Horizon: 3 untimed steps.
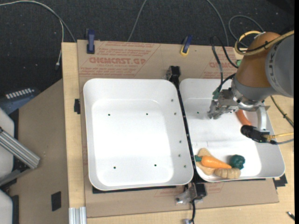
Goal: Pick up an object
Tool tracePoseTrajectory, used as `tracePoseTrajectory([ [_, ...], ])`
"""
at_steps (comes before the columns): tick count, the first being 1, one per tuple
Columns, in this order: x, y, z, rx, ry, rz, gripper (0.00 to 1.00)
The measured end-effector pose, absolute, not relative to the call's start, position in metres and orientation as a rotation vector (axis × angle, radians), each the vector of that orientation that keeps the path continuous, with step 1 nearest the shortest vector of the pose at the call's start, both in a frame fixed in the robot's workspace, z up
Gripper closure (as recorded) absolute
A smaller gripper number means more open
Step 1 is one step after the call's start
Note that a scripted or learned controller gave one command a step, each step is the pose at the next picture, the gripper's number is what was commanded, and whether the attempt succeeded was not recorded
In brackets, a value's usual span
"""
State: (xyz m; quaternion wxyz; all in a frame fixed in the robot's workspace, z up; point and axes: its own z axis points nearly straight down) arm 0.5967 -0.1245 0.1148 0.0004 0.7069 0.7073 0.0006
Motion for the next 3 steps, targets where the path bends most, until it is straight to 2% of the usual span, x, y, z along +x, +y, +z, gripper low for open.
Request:
tracePoseTrajectory([
  [2,0.589,-0.125,0.218,2.218,2.218,0.006,1.00],
  [3,0.589,-0.125,0.241,2.220,2.220,0.002,1.00],
])
